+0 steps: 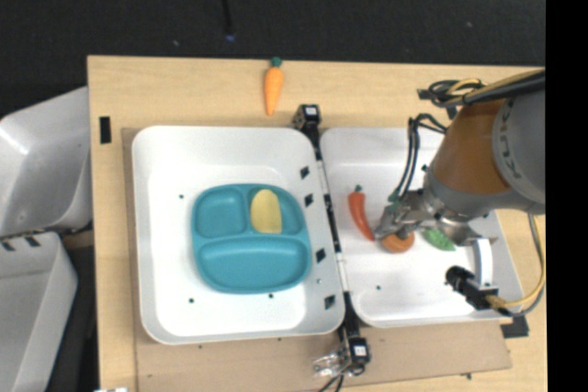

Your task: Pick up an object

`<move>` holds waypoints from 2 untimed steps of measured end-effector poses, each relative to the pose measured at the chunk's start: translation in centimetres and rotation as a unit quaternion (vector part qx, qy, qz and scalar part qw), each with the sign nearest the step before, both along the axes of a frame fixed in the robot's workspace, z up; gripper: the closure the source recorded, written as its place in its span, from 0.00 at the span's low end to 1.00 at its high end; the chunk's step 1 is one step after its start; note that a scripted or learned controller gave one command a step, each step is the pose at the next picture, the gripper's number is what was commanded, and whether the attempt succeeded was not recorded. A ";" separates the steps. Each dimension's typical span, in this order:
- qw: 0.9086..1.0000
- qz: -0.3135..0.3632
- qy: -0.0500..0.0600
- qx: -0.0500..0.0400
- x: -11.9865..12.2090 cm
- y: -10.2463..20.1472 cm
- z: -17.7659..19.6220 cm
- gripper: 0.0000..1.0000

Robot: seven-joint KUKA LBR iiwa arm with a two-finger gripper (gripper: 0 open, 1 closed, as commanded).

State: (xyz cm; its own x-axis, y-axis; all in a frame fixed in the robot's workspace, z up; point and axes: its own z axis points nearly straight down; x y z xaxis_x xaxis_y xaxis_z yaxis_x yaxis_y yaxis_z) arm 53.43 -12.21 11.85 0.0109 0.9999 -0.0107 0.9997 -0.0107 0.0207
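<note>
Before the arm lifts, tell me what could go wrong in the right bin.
The pincer sits low over the orange ball, with the red pepper and a green piece close on either side. It may nudge or drag a neighbour along. The ball looks round, so it could roll away or slip out during the lift.

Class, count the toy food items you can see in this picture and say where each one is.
5: carrot on the bench above the bins; yellow piece in the blue tray; red pepper, orange piece and green piece in the right bin. The arm may hide more.
</note>
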 end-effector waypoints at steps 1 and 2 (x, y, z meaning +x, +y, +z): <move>1.000 0.007 0.008 0.005 0.7 0.8 5.1 1.00; 1.000 0.007 0.006 0.004 0.9 1.3 11.3 1.00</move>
State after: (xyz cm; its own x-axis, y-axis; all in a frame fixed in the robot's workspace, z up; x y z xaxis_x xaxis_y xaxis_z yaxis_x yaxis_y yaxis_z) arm 54.30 -10.91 23.19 -0.0033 1.0000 -0.0021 1.0000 0.0033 0.0078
